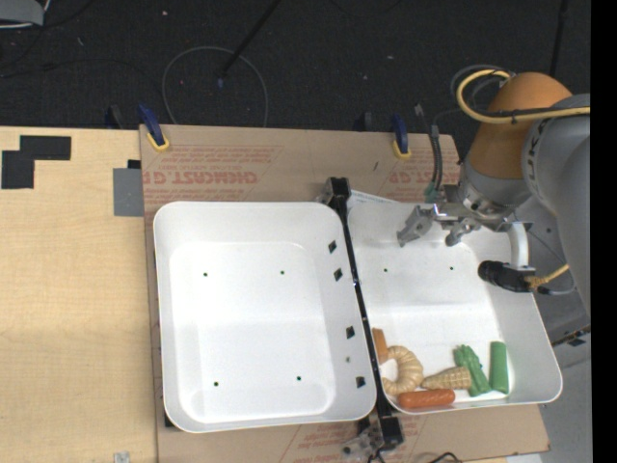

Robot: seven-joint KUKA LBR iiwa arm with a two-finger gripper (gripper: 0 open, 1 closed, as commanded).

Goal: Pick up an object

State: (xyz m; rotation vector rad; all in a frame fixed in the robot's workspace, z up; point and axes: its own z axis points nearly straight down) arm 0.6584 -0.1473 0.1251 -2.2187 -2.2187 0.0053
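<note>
Toys [453, 374] bunched in right bin [525, 340] (near edge); claw [436, 230] spread wide, grasping nothing.

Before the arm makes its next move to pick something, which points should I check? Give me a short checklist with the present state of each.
1. Objects are available in the right bin: ok, a croissant, an orange sausage and green pieces lie at its near edge.
2. Gripper is above the right bin: ok, near its far edge.
3. Gripper is over an object: not ok, the objects lie apart from it.
4. Gripper holds nothing: ok.
5. Fingers open: ok, spread apart.
</note>
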